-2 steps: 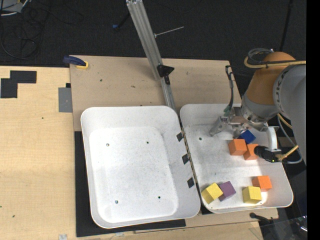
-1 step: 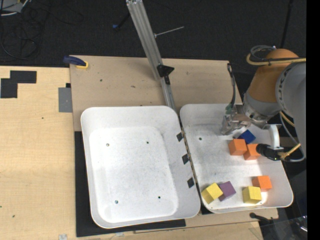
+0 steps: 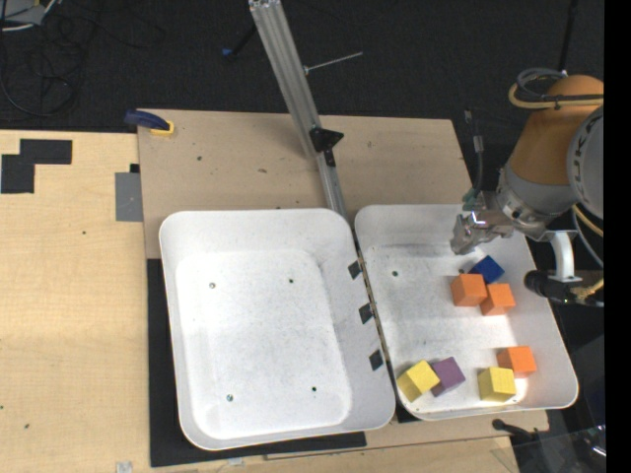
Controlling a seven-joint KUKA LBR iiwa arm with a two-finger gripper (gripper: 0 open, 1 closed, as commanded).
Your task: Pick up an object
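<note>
The big wooden bench point(image 3: 246, 156) holds two shallow white plastic bins side by side. The left white bin point(image 3: 197, 235) is the bigger looking one. The right white bin point(image 3: 414, 230) sits just beside it, and their edges touch in the middle. I will use the right white bin as the main spot for telling where things are.

A long grey metal bar point(image 3: 294, 92) leans up from the back edge of that bin, near where the two bins meet. The grey robot arm with an orange band point(image 3: 547, 151) reaches over the bin's back right corner.

The small metal two-finger gripper point(image 3: 469, 233) hangs over the back right part of the bin. It looks like it holds nothing. It is small and blurry, so I cannot tell how far apart its jaws are.

The blocks all lie inside that bin. A small blue block point(image 3: 486, 268) is just in front of the gripper. An orange block point(image 3: 468, 290) touches it, and a second orange block point(image 3: 498, 299) is beside that one. Near the bin's front right corner are a third orange block point(image 3: 518, 361) and a yellow block point(image 3: 496, 383), very close together. At the bin's front left are another yellow block point(image 3: 420, 378) and a purple block point(image 3: 448, 373), touching.
</note>
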